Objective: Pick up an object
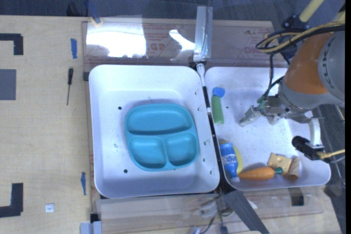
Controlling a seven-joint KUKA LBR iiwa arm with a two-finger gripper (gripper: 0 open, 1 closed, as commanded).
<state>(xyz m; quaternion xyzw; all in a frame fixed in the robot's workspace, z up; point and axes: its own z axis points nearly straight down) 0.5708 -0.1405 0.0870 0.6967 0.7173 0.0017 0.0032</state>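
A: Where is the end effector (248,116)?

B: Over the right bin (249,87), reaching in from the right. Its metal tip hangs above bare white floor near the middle of that bin. Behind it are the grey wrist and the orange band of the arm (307,71).

A: Are its fingers apart or together?

B: I cannot tell; the tip is small and blurred from this angle. Nothing shows between them, and it is not touching any object.

A: What lies in that bin?

B: A green marker with a blue cap (218,104) lies along the left wall, well left of the tip. At the front there is a blue and yellow packet (229,158), an orange carrot (256,173) just beside it, and a tan block (283,164) to the right.

A: And the left bin (104,134)?

B: It holds a blue divided tray (161,135), lying flat in the middle. Both bins sit on the table (38,134).
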